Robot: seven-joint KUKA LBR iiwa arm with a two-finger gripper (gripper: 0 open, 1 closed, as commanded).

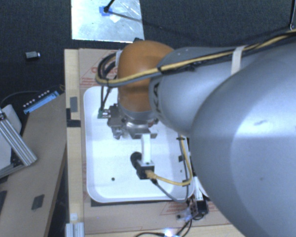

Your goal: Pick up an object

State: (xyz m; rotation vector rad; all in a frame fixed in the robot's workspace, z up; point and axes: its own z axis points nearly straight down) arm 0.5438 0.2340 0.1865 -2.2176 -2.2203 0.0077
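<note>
The hand (133, 127) hangs low over the white bin (96, 149), its opening impossible to tell from above, and the only likely target, a small dark speck (113, 178), lies on the bin floor below-left of it, apart.

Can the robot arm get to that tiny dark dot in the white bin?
Probably yes: the arm hangs over the white bin, and bare bin floor lies between its wrist and the dark dot. What the dot is, I cannot tell.
</note>
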